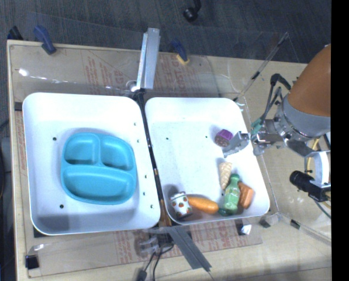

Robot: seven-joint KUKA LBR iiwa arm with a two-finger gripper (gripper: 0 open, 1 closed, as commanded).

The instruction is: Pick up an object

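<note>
My gripper hangs over the right side of the right bin, just right of a small purple object and close to it; whether they touch I cannot tell. Below it lie a cream cone-shaped piece, a green bottle, an orange piece beside the bottle, an orange carrot and a small white and brown toy at the bin's front edge.
The left bin holds a blue divided plate. A metal bar rises behind the seam between the bins. Blue clamps sit on the bench's back edge.
</note>
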